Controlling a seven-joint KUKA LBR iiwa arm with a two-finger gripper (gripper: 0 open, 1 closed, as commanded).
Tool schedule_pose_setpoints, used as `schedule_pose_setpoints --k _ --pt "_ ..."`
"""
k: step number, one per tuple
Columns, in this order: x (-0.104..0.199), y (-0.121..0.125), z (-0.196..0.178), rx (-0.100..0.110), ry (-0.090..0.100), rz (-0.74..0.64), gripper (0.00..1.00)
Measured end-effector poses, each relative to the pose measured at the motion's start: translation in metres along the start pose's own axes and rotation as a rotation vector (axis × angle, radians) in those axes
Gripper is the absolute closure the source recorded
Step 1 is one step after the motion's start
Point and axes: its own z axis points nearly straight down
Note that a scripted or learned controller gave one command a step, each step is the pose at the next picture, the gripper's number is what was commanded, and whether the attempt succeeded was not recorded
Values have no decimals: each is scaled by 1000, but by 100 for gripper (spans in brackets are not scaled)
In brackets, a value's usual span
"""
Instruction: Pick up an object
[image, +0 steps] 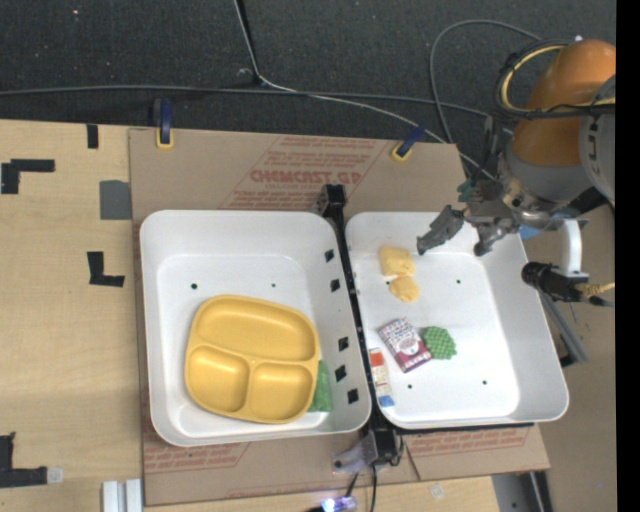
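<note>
My gripper (462, 237) hangs over the back edge of the right bin (520, 340), its two dark fingers spread open with nothing between them. Below and to its left lie two pale yellow pieces: one (396, 262) and a smaller one (405, 290) just in front of it. Nearer the front sit a small red and white packet (403, 344) and a green leafy item (440, 343) touching its right side. A thin red and blue item (379, 374) lies along the bin's left wall.
The left bin (165, 250) holds a yellow divided tray (252, 358) with a green item (322, 388) wedged at its right edge. A black divider strip (345, 290) runs between the bins. Cables (300, 90) cross the dark surface behind the bench.
</note>
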Motion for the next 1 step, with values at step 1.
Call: schedule_pose_setpoints --k 1 --pt "0 2 -7 -12 -2 -3 0"
